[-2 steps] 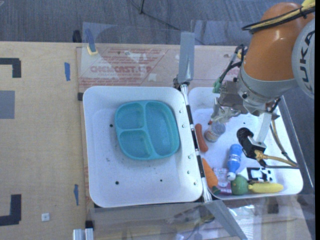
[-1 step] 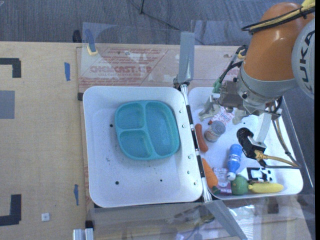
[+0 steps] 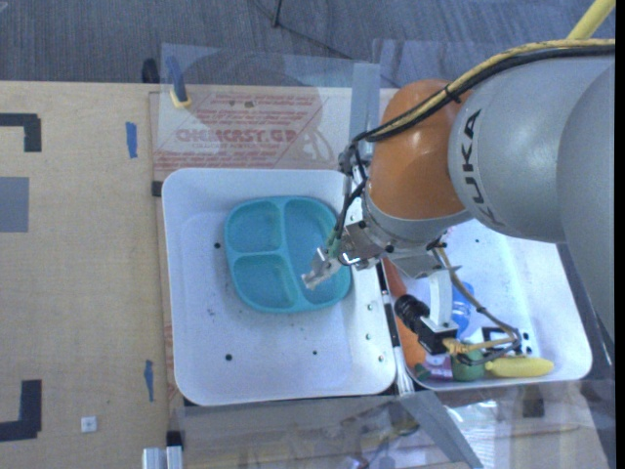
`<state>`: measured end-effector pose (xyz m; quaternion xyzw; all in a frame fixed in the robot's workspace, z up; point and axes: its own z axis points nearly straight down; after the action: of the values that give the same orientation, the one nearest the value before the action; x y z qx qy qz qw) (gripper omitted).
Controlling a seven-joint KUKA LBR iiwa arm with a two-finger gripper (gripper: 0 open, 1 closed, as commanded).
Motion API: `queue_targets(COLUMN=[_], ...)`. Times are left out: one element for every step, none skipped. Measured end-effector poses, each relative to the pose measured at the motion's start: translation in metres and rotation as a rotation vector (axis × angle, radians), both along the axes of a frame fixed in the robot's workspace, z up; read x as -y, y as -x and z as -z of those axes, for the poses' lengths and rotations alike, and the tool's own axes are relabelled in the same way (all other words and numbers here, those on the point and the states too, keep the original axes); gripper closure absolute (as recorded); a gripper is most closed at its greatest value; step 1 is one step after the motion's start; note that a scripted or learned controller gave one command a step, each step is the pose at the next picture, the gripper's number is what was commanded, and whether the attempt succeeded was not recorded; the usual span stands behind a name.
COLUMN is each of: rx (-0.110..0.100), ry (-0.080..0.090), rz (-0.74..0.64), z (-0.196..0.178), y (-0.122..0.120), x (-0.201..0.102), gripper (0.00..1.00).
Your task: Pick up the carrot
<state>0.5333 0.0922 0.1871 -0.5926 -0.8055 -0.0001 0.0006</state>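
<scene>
Jaws (image 3: 317,270) over glossy teal sectioned plate (image 3: 264,252); open or closed unclear.

The large grey KUKA arm (image 3: 547,135) has smooth, rounded metallic-grey casings with a soft sheen, and part of the black maker's lettering reads along the edge of one segment. Next to that lettering sits a bulbous glossy orange band (image 3: 420,154), dome-shaped and catching a pale highlight. Thin black cables loop across the orange dome, and a yellow cable (image 3: 596,13) runs along the top of the grey casing toward the upper right. Below the orange part a short grey collar narrows to the small silver-and-green gripper (image 3: 322,265), whose metal parts look pale and slim.
</scene>
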Motion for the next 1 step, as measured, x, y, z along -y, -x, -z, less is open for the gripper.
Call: queue_targets(rx=[0.000], ry=[0.000], rz=[-0.110], z=[-0.0246], y=[0.0539], x=[0.0681], gripper=[0.00])
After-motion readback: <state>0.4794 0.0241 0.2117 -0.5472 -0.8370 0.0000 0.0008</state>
